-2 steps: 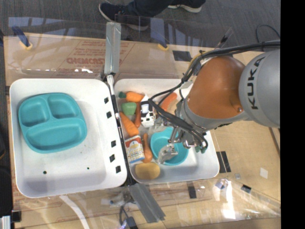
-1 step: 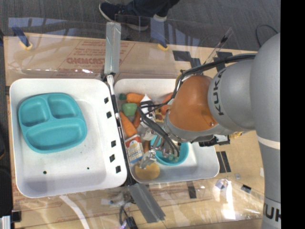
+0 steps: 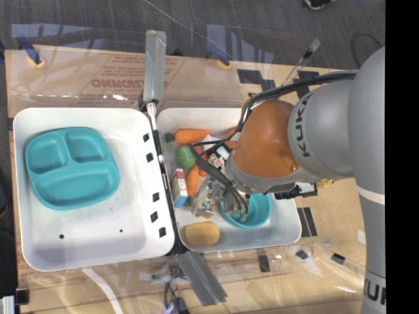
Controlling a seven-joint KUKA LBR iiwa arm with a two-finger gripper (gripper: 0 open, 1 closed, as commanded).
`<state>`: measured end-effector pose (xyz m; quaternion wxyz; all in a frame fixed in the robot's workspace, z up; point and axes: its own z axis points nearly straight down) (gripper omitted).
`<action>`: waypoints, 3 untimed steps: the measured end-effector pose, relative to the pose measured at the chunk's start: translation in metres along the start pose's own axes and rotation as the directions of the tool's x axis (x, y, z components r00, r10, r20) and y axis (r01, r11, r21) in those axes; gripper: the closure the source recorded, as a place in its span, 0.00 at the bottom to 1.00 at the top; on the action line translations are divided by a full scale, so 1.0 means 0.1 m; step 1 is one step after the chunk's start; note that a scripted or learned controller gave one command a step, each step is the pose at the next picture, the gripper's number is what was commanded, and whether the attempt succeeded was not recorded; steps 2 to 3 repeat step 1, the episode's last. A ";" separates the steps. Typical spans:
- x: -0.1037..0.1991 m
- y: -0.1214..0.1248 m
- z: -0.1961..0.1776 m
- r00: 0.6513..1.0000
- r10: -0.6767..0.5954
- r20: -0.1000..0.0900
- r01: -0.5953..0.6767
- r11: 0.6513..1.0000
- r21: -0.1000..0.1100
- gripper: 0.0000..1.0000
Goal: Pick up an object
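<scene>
The right bin (image 3: 288,231) holds a jumble of small things: an orange carrot (image 3: 192,136) at the back, a green piece (image 3: 185,156), an orange piece (image 3: 192,180), a small red and white carton (image 3: 180,187), a yellow bread-like lump (image 3: 202,233) at the front and a teal bowl (image 3: 255,212). My gripper (image 3: 208,201) is down inside this bin, between the carton and the teal bowl, just behind the yellow lump. The arm's orange band (image 3: 265,146) covers the bin's middle and hides whatever lies beneath it.
The left bin (image 3: 78,241) carries a teal divided tray (image 3: 71,167) in its back left part. A grey metal divider (image 3: 154,70) runs between the bins. The arm's grey body (image 3: 353,129) fills the right side of the bench.
</scene>
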<state>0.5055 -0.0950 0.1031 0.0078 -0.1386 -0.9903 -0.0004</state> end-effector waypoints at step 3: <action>-0.05 0.69 -0.87 0.969 0.247 0.012 -0.247 0.969 -0.004 1.00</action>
